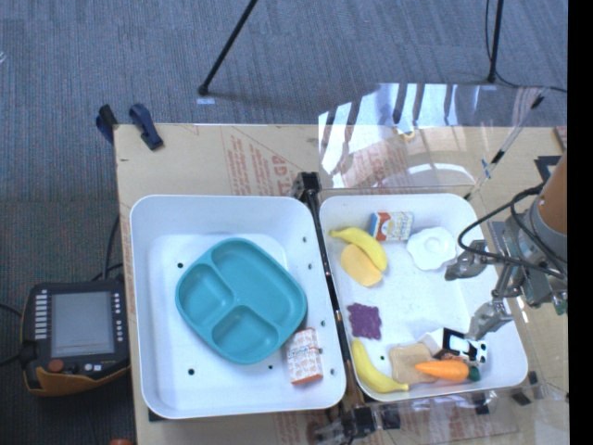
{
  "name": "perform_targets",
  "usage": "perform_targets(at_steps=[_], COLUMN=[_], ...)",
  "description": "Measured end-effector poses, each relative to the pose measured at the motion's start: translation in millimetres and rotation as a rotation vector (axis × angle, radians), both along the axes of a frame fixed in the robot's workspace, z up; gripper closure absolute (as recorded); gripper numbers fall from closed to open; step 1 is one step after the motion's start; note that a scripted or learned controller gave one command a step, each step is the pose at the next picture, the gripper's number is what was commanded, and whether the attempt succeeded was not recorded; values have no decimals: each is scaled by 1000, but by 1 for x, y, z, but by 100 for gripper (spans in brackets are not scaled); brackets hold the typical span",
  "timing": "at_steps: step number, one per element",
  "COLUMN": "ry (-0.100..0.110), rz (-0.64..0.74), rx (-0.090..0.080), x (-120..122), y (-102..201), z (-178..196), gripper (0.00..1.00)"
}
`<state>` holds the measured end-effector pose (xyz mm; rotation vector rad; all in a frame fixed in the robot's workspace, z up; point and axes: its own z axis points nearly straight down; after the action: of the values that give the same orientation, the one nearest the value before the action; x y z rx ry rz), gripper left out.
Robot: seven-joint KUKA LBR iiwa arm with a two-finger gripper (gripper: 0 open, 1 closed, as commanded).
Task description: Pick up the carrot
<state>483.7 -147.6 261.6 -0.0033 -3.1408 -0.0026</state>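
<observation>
Currently, gripper (475, 292): jaws spread wide apart, held nothing.
Carrot (443, 371): lay below gripper in right bin (508, 323), untouched.

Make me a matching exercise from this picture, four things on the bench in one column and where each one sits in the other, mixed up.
Things:
1. carrot
2. teal plate
3. purple piece
4. white disc

Places:
A. left bin
B. right bin, near front edge
C. right bin, far side, beside the tool
D. right bin, middle, between two bananas

Pairs: 1-B, 2-A, 3-D, 4-C
</observation>
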Motion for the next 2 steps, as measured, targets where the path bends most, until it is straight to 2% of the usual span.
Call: perform_targets(at_steps=[1,2], ry=[6,-6], rz=[26,158], rx=[4,7], x=[-9,-3], y=[-34,-57], z=[-169,-173], gripper=[0,0])
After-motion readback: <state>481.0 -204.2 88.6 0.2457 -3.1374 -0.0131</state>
